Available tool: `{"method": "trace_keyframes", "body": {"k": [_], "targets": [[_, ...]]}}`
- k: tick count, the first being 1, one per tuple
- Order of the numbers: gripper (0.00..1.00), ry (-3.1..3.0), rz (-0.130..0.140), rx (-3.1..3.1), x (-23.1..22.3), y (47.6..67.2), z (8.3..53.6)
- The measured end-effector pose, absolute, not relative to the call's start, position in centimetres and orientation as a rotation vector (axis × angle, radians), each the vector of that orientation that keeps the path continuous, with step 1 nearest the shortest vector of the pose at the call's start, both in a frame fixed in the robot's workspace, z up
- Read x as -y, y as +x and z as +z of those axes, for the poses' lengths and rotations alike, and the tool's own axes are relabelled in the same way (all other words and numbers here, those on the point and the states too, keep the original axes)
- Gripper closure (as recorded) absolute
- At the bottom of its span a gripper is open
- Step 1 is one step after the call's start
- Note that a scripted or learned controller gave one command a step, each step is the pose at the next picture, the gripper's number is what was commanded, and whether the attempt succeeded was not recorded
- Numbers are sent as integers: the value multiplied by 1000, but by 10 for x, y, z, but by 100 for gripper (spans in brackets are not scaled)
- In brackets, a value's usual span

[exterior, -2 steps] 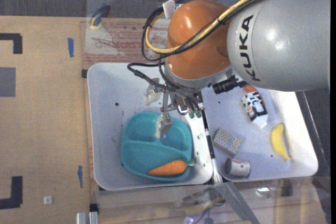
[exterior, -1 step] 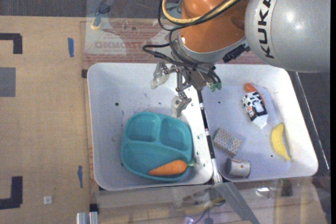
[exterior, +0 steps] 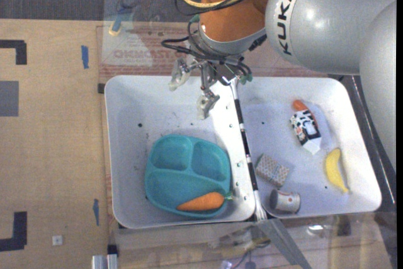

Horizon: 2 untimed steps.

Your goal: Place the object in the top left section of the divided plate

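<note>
Spread apart and holding nothing, the jaws of the gripper (exterior: 192, 88) hang over the far end of the left bin (exterior: 126, 135), above bare white floor beyond the divided plate (exterior: 186, 175). One finger reaches toward the plate's far rim, the other splays out to the camera's left.

On the plate, the carrot (exterior: 201, 201) lies along the near rim, in the large section, its tip toward the bin's outer wall and its green end toward the divider between the bins. Taking the carrot as the task's object, it sits on the plate but in the wrong compartment: the top left section, diagonally across from it, holds nothing.

So the step in hand looks like an approach before a pick. Next, the gripper would need to travel over the plate to the carrot, line its fingers across the carrot's narrow width, descend and close, then lift and carry it to the top left section.
</note>
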State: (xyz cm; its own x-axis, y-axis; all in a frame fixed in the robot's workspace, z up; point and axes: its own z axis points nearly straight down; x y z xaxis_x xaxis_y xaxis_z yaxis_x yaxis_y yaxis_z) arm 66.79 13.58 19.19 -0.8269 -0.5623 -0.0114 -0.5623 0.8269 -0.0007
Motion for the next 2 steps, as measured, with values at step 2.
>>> {"method": "trace_keyframes", "body": {"k": [2], "targets": [[0,-1759,0,-2589,-128,668,309]]}}
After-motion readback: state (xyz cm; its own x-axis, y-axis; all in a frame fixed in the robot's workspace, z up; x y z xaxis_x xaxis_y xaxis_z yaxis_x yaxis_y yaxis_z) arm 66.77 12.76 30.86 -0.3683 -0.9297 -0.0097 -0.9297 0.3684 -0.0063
